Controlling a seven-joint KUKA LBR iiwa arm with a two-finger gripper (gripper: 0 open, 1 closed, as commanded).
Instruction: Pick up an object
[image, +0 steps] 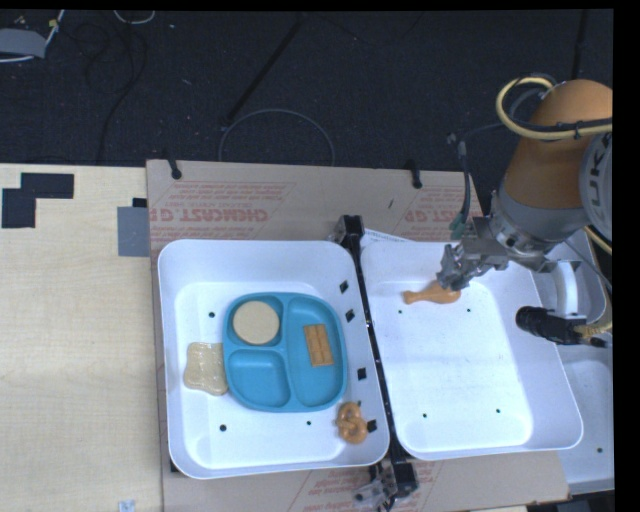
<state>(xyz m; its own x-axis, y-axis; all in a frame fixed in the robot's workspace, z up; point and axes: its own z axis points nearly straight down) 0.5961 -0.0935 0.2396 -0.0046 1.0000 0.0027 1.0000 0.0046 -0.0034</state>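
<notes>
So the thing it's going for looks like the small orange-tan toy (432, 294) lying in the right bin (500, 420), up near the far wall. It's a longish, lumpy little piece with a thin tail end pointing left toward the divider, kind of drumstick or carrot shaped; too small to say which. It lies flat on the bin floor, well apart from everything else, which makes it the easy pick: nothing crowding it.

The pincer (462, 268) sits right over the toy's right end, touching or very nearly so. Can't tell whether it's spread or closed; the dark wrist hardware hides that from this angle, so I wouldn't claim it has a hold on anything. My guess is it's at the grab stage, with the lift not yet done, since the toy looks to be resting on the floor.

The left bin (190, 290) has the rest of the stuff: a blue divided tray (262, 386) with a round tan cookie-like disc (255, 322) in one compartment and a brown cracker-looking bar (318, 345) in another. A pale bread-like piece (206, 368) lies just beside the tray's left edge, and a small brown lump (351, 422) sits near the bin's front right corner. Both bins rest on a cardboard sheet (280, 205) on the surface.
</notes>
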